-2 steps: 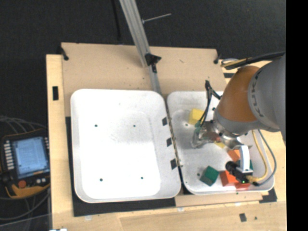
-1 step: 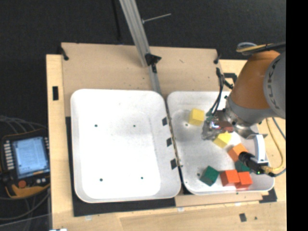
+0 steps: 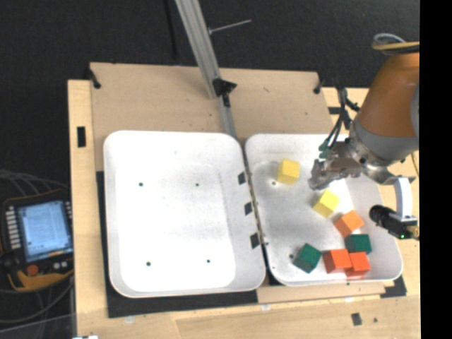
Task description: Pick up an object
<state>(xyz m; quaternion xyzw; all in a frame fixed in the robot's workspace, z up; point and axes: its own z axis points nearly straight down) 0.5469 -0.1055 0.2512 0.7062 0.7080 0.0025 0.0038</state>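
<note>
Looking down at a slant on my counter (image 3: pixel 169 104), I see two shallow white bins side by side. The left bin (image 3: pixel 176 210) has nothing in it that I can make out. The right bin (image 3: pixel 282 154) holds all the blocks, so any pick has to happen there.

The arm (image 3: pixel 392 104), grey with an orange band, reaches in from the right. Its end effector (image 3: pixel 323 175) hangs over the upper middle of the right bin. Whether it is apart or together I cannot tell at this angle, and I see nothing held in it.

It sits between two yellow blocks. One yellow block (image 3: pixel 288 171) lies just to its left, alone on bare white. The second yellow block (image 3: pixel 326 204) lies just below it, tilted like a diamond. I judge one of these two to be the target, since both stand clear of neighbours.

The rest crowd the lower right corner: an orange block (image 3: pixel 348 222), a green block (image 3: pixel 358 243), a darker green block (image 3: pixel 307 258), and a pair of orange-red blocks (image 3: pixel 346 261) touching each other. That cluster looks harder to grasp cleanly.
</note>
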